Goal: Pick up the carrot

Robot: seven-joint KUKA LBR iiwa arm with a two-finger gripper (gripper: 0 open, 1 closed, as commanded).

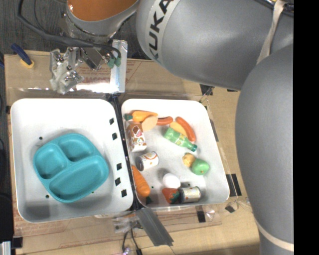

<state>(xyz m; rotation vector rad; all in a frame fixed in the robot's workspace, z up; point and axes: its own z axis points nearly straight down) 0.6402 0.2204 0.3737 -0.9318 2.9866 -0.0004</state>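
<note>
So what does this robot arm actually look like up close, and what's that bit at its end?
The arm is made of big, rounded, smooth grey shells, with "KUKA" lettered in black on one. Near the wrist sits an orange band. Below that hangs the pincer, a cluster of bare shiny metal parts and a pale flat plate, with dark cables looping around it and a small green fitting.

Two shallow white bins side by side on bench. Left bin [22,114] holds teal three-compartment plastic plate [71,167], near its middle. Right bin [212,124] crowded: orange toy carrot [140,183] against left wall, toward front; small printed can [148,160] just behind it; green plastic bottle [180,139] further right; round green apple [200,167] near right wall; white egg [171,180] toward front.
</note>
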